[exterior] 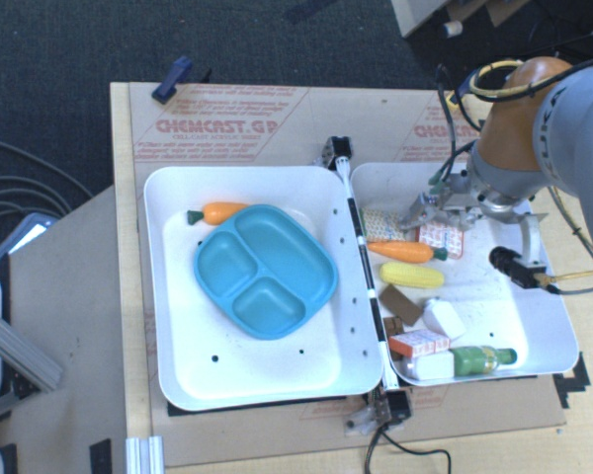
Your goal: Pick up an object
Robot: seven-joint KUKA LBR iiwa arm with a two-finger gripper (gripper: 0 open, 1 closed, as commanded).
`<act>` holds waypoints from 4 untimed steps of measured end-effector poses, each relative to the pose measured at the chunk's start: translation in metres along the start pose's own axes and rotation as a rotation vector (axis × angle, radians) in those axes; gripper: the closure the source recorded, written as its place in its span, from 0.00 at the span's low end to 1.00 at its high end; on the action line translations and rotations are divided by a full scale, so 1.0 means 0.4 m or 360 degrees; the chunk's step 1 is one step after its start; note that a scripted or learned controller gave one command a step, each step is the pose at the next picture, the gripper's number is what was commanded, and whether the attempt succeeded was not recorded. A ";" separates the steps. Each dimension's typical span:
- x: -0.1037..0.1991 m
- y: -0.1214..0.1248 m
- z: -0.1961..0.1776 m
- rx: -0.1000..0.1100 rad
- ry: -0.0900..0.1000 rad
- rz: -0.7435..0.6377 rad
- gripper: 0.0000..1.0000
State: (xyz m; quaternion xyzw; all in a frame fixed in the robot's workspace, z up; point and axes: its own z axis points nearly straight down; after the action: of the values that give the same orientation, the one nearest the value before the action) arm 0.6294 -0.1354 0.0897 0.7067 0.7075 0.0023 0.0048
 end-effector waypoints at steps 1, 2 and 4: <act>0.000 0.004 -0.029 -0.0007 -0.0001 0.0000 1.00; 0.000 0.003 -0.028 -0.0006 -0.0001 0.0000 0.00; 0.033 -0.070 -0.034 -0.0018 -0.0005 0.0005 1.00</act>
State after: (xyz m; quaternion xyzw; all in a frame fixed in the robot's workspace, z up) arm 0.6014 -0.1222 0.1030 0.7077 0.7065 0.0051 0.0100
